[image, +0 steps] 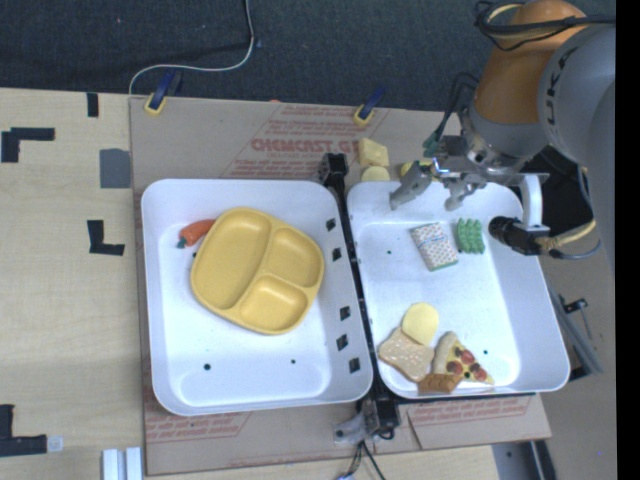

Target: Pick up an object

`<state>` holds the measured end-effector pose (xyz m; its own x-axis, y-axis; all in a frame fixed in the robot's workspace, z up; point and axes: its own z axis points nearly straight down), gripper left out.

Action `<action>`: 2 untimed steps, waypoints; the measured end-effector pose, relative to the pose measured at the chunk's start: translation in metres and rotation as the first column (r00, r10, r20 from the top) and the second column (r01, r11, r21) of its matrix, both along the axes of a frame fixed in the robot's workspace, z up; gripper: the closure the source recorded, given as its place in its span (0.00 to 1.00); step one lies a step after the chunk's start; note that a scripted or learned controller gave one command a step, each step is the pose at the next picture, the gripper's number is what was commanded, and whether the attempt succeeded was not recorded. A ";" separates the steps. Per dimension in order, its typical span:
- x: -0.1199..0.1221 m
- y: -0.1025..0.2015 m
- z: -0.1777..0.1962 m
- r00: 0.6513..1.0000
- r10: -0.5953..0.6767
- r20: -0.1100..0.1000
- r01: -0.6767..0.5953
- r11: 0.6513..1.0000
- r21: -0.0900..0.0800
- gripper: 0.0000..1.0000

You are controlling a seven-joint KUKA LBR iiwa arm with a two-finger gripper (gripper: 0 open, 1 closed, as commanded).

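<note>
While over right bin (520, 298), gripper (433, 187) fingers spread, holding nothing.

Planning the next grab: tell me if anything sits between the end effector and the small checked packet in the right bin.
Nothing visible does. The end effector hangs over the right bin's far edge, and the checked packet lies just below it on bare white floor. The green piece lies beside the packet, to its right, close enough to be nudged.

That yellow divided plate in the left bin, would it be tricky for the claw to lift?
Probably. The yellow plate looks rigid and smooth, likely light plastic, so it shouldn't flop. It is wide and lies flat, so only its thin rim offers a grip, and it may tilt or slip.
</note>
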<state>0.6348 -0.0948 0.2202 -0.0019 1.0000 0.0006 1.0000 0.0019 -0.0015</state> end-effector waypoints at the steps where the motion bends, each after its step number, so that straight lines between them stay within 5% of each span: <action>1: -0.014 -0.075 -0.058 1.000 -0.008 -0.006 0.008 1.000 -0.003 0.00; 2: 0.027 -0.060 -0.140 1.000 0.001 0.003 -0.001 1.000 -0.004 0.00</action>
